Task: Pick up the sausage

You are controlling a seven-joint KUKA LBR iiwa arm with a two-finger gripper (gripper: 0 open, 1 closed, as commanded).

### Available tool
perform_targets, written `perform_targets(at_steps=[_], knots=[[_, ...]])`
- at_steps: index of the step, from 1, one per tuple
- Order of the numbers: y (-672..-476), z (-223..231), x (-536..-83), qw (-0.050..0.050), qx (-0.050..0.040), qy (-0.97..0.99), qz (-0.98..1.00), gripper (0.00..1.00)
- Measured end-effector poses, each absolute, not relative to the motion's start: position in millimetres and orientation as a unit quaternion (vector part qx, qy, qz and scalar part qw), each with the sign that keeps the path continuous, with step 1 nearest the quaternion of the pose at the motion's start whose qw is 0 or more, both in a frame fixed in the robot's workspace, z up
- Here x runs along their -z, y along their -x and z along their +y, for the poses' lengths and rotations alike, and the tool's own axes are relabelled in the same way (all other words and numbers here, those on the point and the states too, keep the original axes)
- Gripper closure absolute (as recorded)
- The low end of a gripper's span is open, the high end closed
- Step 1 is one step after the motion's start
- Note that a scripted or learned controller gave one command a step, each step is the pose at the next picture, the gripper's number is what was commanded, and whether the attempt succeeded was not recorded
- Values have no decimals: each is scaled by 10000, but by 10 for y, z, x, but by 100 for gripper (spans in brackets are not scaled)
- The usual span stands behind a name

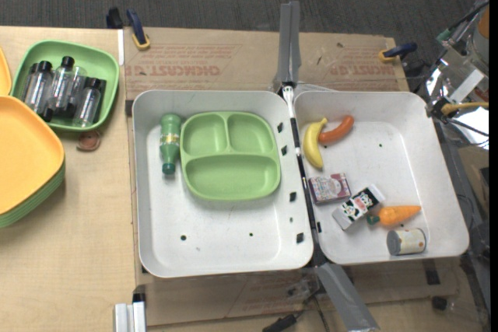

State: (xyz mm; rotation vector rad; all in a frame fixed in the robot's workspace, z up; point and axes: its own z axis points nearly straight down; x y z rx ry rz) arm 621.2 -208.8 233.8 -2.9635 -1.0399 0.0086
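Note:
The sausage [336, 129] is a short orange-red curved piece lying near the back left corner of the right bin [420, 120]. A yellow banana [313, 144] lies right beside it on the left, their upper ends close together. Nothing covers the sausage.
Also in the right bin are a pink carton [328, 188], a black-and-white carton [357, 207], a carrot [396, 214] and a grey can [406, 240]. The left bin [218, 237] holds a green divided plate [230, 155] and a green bottle [170, 142]. Yellow plates [27, 159] and a green tray of bottles [66, 85] sit far left.

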Motion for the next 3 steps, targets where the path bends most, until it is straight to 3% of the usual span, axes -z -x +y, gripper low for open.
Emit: perform_targets(at_steps=[1, 2, 3], knots=[[-6167, -2176, -1711, 7, -25, 9792, -2031, 100], [-6478, -2128, -1914, 0, -16, 9841, -1775, 100], [-6155, -2036, -1811, 5, -27, 9889, -1485, 100]])
